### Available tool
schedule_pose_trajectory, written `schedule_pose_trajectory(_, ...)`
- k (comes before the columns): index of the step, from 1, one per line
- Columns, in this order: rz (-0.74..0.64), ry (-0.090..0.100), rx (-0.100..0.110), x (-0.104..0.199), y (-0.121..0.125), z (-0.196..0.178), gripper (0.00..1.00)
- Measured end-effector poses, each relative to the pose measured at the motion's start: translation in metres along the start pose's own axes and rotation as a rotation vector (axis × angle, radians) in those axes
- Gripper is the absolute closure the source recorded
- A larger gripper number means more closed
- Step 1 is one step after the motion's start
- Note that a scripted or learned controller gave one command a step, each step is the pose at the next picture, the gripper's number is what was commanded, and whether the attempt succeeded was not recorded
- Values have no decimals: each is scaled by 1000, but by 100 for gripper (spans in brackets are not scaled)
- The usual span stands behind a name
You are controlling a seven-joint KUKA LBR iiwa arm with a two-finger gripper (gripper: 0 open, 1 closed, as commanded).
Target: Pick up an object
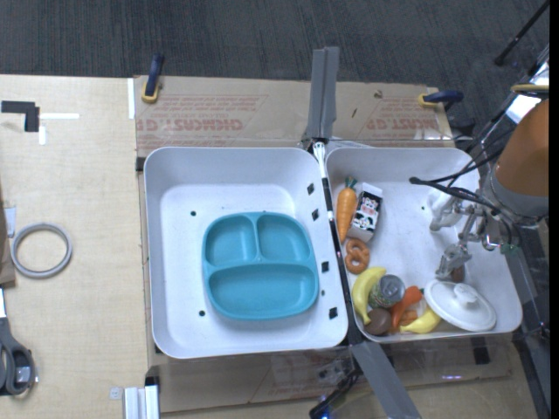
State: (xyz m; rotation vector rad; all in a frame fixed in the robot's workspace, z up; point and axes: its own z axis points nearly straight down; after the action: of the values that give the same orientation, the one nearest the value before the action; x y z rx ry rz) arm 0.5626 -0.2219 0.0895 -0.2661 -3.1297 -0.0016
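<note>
The right bin (410, 153) holds a carrot (347, 212), a small milk carton (367, 212), a pretzel (356, 255), a banana (362, 288), a grey can (388, 289), a small orange piece (407, 305) and a brown item (378, 321). A round white lid (460, 305) lies at the bin's front right. My gripper (452, 263) hangs low over the right side of this bin, just above the lid's far edge and well right of the food pile. Nothing is visibly held.
The left bin (175, 190) contains a blue divided plate (259, 264). A grey bar (323, 94) runs between the bins at the back. A tape roll (39, 250) and scissors (16, 367) lie on the bench at left. Cables (445, 186) trail from the arm.
</note>
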Motion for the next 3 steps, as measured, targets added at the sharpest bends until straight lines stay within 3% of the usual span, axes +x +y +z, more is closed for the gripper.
schedule_pose_trajectory(1, 91, 2, -1, 30, 43, 1, 0)
schedule_pose_trajectory(2, -16, -5, 1, 20, -3, -1, 0)
schedule_pose_trajectory(3, -230, -12, -1, 88, 103, -2, 0)
